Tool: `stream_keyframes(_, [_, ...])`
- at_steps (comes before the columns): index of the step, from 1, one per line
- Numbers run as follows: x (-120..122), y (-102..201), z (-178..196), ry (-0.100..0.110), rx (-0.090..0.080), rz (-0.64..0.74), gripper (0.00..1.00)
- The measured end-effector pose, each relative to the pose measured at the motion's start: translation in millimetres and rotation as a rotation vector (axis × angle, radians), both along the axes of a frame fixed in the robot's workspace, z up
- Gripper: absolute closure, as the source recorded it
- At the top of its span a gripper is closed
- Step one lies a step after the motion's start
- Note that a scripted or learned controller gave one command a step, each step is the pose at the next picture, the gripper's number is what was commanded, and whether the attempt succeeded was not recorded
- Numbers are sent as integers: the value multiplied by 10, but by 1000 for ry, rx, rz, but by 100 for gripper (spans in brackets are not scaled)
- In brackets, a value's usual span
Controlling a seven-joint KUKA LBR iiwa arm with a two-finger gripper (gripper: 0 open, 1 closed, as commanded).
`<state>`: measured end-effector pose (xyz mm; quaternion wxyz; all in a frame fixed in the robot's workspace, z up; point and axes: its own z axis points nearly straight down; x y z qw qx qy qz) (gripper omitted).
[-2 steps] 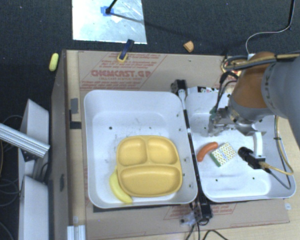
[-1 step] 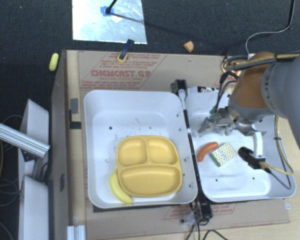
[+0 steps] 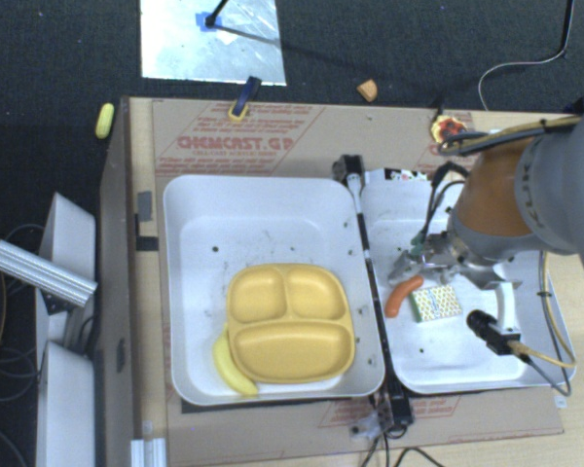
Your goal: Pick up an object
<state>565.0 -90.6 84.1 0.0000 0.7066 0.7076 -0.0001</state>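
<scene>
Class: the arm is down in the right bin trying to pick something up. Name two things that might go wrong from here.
1. The orange sausage and the patterned block lie close together, so the claw may catch both or nudge one away.
2. Both lie near the right bin's dividing wall, which may block the claw.

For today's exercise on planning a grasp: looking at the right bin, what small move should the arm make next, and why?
Probably a short drop straight down and slightly left toward the orange sausage-shaped piece. The tool sits just up and right of it in the right bin, with nothing seen between its fingers, and the patterned block lies close beside the piece, so a small, careful approach seems wise.
</scene>
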Motion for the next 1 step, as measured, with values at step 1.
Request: stream_keyframes(1, [9, 1, 106, -2, 0, 1, 100])
